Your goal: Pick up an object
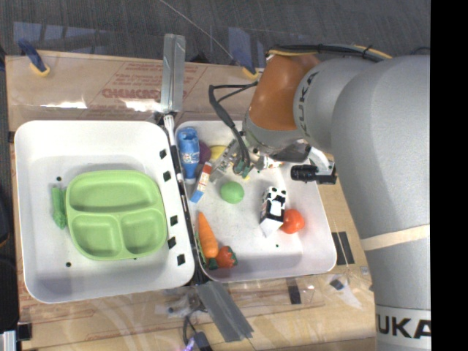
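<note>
Camera view shows the approach step of the pick: the gripper [241, 163] sits low over the right bin [314, 254], at that bin's far end, with no object lifted. Whether the fingers are wide or narrow cannot be told, because the wrist and its cabling cover them from above; nothing is visibly held between them.

Candidate objects, located relative to the green ball [232, 192]:
- The green ball lies just beside the gripper, on its near side, on open bin floor. It is the closest candidate.
- A blue bottle [189, 151] lies to the far left of the ball, along the bin's left wall.
- A small red-and-white tube [204, 174] lies left of the ball, next to the bottle.
- A yellow object [218, 151], partly hidden by the gripper, lies beyond the ball; its type cannot be determined.
- A black-and-white carton [273, 209] lies to the right of the ball, touching a red tomato [292, 221].
- A toy carrot [207, 236] lies nearer the camera than the ball, with a red pepper [226, 257] at its lower end.

The next move, as judged, calls for centring over one object, descending and closing. A round ball may roll off the closing fingers, so alignment matters.

Count: two bins; one ball, bottle, tube, carton, tomato, carrot and pepper each. The left bin [29, 196] holds one green divided plate [115, 213] and one green strip [58, 205] just left of it.
</note>
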Available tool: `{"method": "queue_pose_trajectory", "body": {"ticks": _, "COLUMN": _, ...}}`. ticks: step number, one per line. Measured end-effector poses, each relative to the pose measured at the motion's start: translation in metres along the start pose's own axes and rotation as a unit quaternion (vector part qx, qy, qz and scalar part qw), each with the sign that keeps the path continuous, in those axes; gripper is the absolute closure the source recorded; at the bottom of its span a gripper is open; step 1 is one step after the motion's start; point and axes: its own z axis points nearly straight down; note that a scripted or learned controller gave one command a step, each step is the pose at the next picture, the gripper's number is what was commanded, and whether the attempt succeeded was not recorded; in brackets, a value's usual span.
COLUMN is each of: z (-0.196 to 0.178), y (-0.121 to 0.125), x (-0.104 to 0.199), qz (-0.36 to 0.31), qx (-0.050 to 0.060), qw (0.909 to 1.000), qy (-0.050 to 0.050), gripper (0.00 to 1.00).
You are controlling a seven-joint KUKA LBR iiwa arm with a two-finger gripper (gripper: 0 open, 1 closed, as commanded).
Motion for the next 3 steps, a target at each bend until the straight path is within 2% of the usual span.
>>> {"method": "queue_pose_trajectory", "body": {"ticks": 1, "z": -0.099, "y": 0.069, "x": 0.037, "qz": -0.055, "qx": -0.006, "qw": 0.9984, "qy": -0.008, "gripper": 1.00}}
{"method": "queue_pose_trajectory", "body": {"ticks": 2, "z": -0.139, "y": 0.047, "x": 0.035, "qz": 0.087, "qx": -0.003, "qw": 0.9962, "qy": -0.006, "gripper": 1.00}}
{"method": "queue_pose_trajectory", "body": {"ticks": 3, "z": -0.140, "y": 0.051, "x": 0.026, "qz": 0.082, "qx": -0.003, "qw": 0.9966, "qy": -0.005, "gripper": 1.00}}
